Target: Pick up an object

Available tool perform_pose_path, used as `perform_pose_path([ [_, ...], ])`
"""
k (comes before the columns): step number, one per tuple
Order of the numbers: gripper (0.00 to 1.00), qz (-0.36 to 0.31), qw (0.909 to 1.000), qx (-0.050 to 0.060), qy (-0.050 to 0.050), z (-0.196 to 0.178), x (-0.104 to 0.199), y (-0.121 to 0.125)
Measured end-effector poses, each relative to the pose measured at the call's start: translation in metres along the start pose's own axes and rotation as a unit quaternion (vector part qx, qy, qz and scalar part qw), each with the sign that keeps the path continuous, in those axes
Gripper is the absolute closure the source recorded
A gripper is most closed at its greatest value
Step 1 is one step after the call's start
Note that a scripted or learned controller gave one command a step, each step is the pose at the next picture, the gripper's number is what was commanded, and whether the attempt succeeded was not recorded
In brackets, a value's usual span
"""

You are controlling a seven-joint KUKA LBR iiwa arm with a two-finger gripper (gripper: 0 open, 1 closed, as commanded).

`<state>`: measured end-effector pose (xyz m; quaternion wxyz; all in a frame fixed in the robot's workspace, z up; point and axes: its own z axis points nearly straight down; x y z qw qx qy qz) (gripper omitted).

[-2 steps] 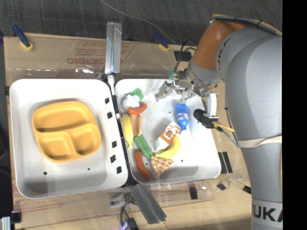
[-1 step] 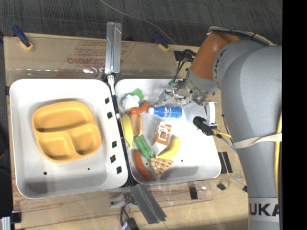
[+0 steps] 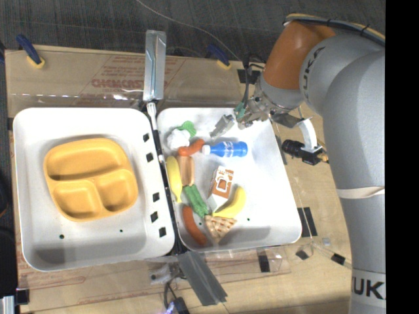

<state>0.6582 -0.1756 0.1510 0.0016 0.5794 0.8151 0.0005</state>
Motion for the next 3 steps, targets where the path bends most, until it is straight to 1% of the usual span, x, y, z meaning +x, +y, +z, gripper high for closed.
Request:
perform_pose_path([
  [1, 0.0, 0.087, 0.9962, 0.004, -0.004, 0.056, 0.052, 0.016],
  [2, 0.0, 0.102, 0.9947, 0.002, 0.001, 0.058, 0.095, -0.041],
  [3, 0.0, -0.12, 0.9927, 0.0, 0.0, 0.031, 0.076, 0.021],
])
